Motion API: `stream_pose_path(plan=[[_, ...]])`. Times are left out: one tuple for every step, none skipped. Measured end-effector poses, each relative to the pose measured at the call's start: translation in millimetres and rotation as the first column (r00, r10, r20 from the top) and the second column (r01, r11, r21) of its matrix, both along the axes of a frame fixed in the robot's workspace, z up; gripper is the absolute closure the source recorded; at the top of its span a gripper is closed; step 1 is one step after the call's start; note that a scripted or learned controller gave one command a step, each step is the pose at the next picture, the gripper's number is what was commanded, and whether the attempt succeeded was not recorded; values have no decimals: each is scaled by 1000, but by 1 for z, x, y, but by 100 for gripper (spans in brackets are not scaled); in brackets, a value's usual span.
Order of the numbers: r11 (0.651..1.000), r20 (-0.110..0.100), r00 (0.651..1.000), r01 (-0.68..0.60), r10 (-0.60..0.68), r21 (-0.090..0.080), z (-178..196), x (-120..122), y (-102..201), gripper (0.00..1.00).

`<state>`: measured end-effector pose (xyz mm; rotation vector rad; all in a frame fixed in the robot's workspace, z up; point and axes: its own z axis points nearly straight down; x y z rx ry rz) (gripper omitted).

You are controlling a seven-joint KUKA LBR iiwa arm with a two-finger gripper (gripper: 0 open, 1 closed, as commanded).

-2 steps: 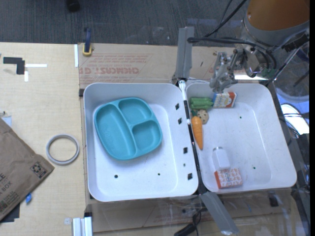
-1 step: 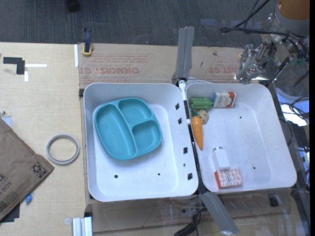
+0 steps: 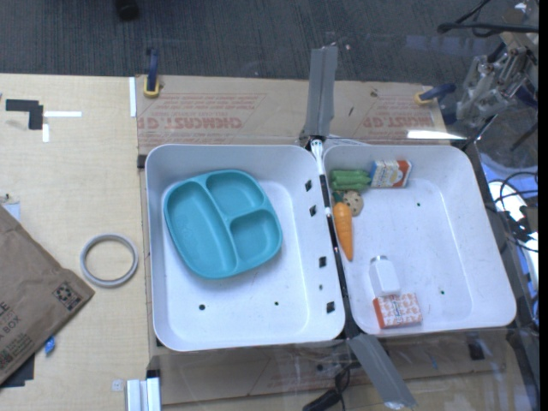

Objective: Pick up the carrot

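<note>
Camera view: carrot (image 3: 343, 228) in right bin (image 3: 454, 255)

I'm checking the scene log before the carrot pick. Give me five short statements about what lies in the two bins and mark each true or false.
1. The carrot lies in the right bin, close to its left wall. True.
2. The teal divided plate sits in the right bin. False: it sits in the left bin.
3. A red and white packet lies near the right bin's front edge. True.
4. The carrot rests on the plate. False: it lies on the bin floor, apart from the plate.
5. A green item lies just behind the carrot's top end. True.
</note>
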<state>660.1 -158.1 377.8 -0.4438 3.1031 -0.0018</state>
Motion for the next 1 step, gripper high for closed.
stream_pose_path(plan=[[1000, -3, 1000, -19, 19, 1, -60, -31, 44, 100]])
